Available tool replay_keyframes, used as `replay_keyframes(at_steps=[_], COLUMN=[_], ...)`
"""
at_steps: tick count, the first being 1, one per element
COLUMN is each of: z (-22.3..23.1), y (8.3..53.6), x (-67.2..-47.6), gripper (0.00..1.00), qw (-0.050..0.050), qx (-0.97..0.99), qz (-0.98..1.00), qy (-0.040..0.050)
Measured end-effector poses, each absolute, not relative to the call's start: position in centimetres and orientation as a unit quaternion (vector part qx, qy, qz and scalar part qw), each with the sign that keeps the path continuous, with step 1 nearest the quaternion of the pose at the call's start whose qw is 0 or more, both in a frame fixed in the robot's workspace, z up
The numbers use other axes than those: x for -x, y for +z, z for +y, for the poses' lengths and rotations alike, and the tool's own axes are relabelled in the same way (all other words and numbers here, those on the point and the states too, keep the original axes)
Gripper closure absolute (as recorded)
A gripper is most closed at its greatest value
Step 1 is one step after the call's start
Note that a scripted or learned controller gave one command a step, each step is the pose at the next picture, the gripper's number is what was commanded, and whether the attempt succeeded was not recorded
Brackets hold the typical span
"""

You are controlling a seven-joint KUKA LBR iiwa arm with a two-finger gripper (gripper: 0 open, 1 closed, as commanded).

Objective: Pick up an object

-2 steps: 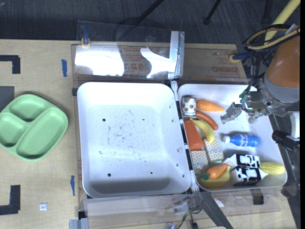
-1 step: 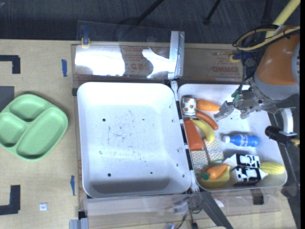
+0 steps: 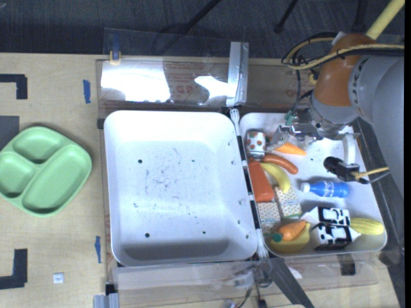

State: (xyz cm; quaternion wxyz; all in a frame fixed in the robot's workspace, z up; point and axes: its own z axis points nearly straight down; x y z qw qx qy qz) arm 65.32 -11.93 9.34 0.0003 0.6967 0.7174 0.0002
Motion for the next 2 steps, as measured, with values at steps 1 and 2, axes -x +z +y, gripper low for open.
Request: replay_keyframes(at_steps=[1,2], z=[-11.8,-9.7], y=[10.4,18.8], x=[-65.4,-57.0], gripper=[1.0,1.0], qw=[0.002,-0.002], qx=[-0.696,-0.786], qz=[0.718,0.619], qy=[0.0006,-0.0008])
